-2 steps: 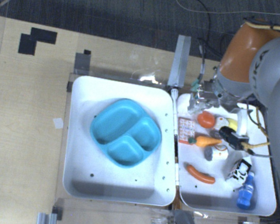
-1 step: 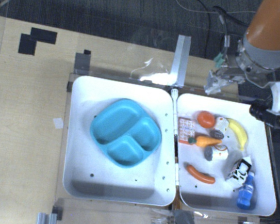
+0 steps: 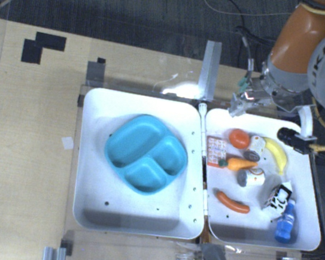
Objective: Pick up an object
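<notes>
The gripper [image 3: 243, 102] hangs over the far rim of the right bin [image 3: 309, 239], just above its back left corner, and whether it is released or clenched I cannot tell at this slant; nothing shows in its grasp.

The candidates all lie in the right bin, close together. A red tomato [image 3: 239, 138] sits nearest the gripper, with a carrot [image 3: 239, 164] just in front of it and a yellow banana [image 3: 276, 154] to the right. A red sausage [image 3: 233, 202] lies alone nearer the front wall, and a blue bottle [image 3: 285, 226] lies at the front right corner beside a black-and-white toy [image 3: 277, 198]. A flat printed card [image 3: 215, 150] rests against the left wall.

These look like light, hollow plastic toys: stiff, smooth and likely slippery. The round tomato would probably squirt out of a pinch. The sausage seems the safest choice, being narrow, straight and apart from its neighbours; take it across its middle. The card is too flat to pinch.

The left bin [image 3: 78, 205] holds a blue divided tray [image 3: 147, 153].
</notes>
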Available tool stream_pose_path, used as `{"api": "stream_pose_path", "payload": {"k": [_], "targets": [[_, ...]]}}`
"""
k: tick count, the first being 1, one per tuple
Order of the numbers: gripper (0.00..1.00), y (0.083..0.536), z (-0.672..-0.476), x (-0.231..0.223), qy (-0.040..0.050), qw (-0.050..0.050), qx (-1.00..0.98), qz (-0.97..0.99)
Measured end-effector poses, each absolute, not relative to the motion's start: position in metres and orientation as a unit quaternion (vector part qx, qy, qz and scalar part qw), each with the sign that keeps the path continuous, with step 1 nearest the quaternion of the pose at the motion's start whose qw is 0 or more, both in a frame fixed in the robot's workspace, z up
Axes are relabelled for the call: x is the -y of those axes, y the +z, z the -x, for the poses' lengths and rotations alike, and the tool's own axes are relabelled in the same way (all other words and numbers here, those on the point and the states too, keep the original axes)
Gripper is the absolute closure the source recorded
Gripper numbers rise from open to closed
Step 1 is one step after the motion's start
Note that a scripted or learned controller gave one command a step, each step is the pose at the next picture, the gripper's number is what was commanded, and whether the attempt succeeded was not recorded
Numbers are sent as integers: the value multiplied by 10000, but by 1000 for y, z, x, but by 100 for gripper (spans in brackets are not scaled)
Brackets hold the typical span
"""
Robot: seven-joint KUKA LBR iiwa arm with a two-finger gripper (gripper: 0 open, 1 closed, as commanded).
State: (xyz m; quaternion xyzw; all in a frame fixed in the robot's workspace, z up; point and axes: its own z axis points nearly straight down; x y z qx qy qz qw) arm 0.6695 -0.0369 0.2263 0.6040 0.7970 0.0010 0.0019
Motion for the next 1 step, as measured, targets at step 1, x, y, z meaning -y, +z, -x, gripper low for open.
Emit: {"api": "stream_pose_path", "payload": {"k": [1], "targets": [[100,239,-671,35,29,51,-7990,-6013]]}}
